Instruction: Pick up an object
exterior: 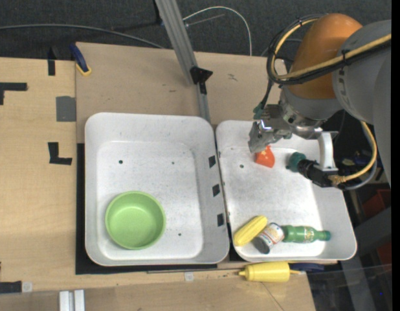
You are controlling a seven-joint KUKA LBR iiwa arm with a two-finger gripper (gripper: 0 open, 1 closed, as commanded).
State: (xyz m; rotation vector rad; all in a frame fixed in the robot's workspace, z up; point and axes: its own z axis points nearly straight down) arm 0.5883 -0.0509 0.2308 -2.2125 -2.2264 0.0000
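Left bin [103, 135]: lying at the 9 o'clock side of the bench, its right wall touching the right bin along the middle seam.
Green bowl [135, 219]: sitting upright in the left bin's 7 o'clock corner, mouth facing up, apart from every other object.
Metal pole [180, 37]: slanting down from 12 o'clock and ending just above the seam between the bins.
Right bin [329, 206]: lying at the 3 o'clock side of the bench, holding four loose objects.
Yellow corn-shaped piece [250, 230]: lying tilted at the right bin's 7 o'clock corner, touching the small can.
Small can [270, 237]: lying on its side at 6 o'clock in the right bin, between the yellow piece and the green bottle.
Green bottle [304, 234]: lying flat along the 6 o'clock wall, cap pointing toward 3 o'clock.
Yellow bottle [267, 272]: lying on the bench just outside the right bin's 6 o'clock rim.
Gripper [261, 141]: hanging over the right bin's 11 o'clock area, right above the orange piece; whether the jaws are spread or pressed together I cannot tell.
Orange piece [265, 157]: resting on the bin floor just at 5 o'clock of the gripper tips, not visibly between them.
Arm [329, 50]: reaching in from 2 o'clock, its orange band showing above the wrist.
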